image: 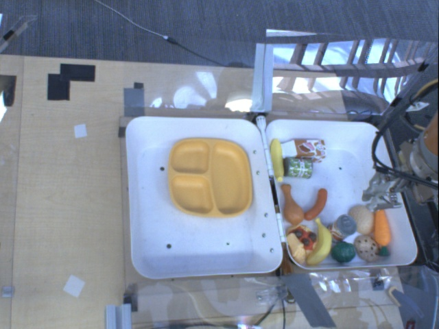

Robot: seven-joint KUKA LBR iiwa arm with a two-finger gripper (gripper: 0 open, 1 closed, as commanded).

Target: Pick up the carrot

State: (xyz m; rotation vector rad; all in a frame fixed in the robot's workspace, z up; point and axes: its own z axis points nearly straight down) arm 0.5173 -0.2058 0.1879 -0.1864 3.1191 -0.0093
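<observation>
Nearest the camera, along the bottom rim of the right bin, sits a crowded row: banana, dark green veg, speckled ball, then the carrot at abt 4 o'clock in that bin, close to the right wall. Carrot's long axis runs roughly 12-to-6, fat orange end up, green top down by the ball. A pale egg-like item lies just beside it at 9 o'clock.

Gripper hangs just above the carrot, i.e. carrot lies at 6 o'clock from the claw, very near. Metal fingers look slightly apart w/ nothing between them, tho small and hard to read; nothing held.

Judgement: the move turns on a short drop toward 6 o'clock, fingers closing across the carrot's short width, 9-to-3.

Farther: sausage, drumstick, green can. Left bin holds a yellow divided plate.
</observation>
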